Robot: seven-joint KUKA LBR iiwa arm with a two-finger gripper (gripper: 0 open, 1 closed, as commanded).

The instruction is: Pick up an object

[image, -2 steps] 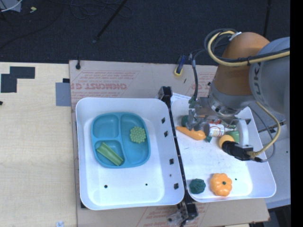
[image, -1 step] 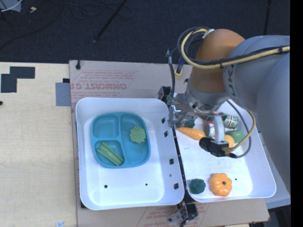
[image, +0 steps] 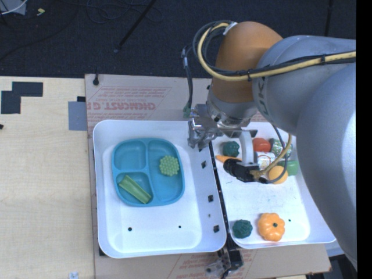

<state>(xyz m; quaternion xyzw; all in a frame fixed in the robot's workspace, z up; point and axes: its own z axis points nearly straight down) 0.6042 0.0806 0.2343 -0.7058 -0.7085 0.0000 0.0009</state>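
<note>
The gripper (image: 200, 133) is hanging over the inner edge of the right bin (image: 302, 228), apparently positioning for a pick, though whether it is clasping anything I cannot tell. Just to its right, a dark green broccoli piece (image: 231, 149) and a cluster of toy foods (image: 270, 158) are lying together, the nearest candidates. Farther toward the near rim, a small orange pumpkin (image: 271, 226) and a green piece (image: 242, 228) are resting. Well to its left, the blue divided plate (image: 148, 172) is holding green items.

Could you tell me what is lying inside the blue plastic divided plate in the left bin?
The blue plastic divided plate holds a round green bumpy piece in its right compartment and a long green pod-like piece in the lower left one. Nothing covers the plate.
</note>
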